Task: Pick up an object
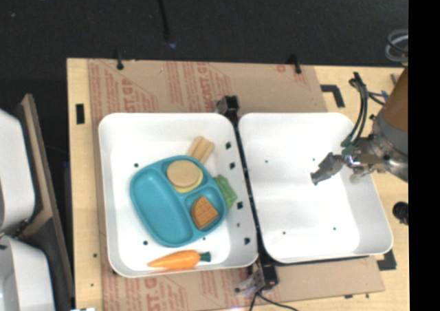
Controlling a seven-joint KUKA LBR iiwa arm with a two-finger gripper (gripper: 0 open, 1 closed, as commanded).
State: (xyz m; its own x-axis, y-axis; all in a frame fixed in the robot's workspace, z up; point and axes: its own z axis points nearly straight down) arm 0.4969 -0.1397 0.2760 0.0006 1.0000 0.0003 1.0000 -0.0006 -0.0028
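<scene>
Fingers (pixel 322 173) are standing apart with nothing between them, so we are treating the gripper (pixel 338 169) as released and carrying nothing. Starting at the left, we are seeing every candidate lying in the left bin (pixel 110 139): a blue divided tray (pixel 161 210) is holding a round tan disc (pixel 185 174) and a brown waffle-like piece (pixel 205 212). A pale wooden block (pixel 201 148) is touching the tray's upper edge, a green piece (pixel 227 192) is lying against its right side, and an orange carrot (pixel 179 259) is resting near the bin's front wall. Moving right, we are finding the gripper hanging over the bare floor of the right bin (pixel 295 237), well apart from all of these. We are judging the pick as barely begun, at the approach step. Next, we are expecting to need a reach leftward across the divider, then a descent onto one loose item; the carrot is looking easiest, lying clear of the rest.
</scene>
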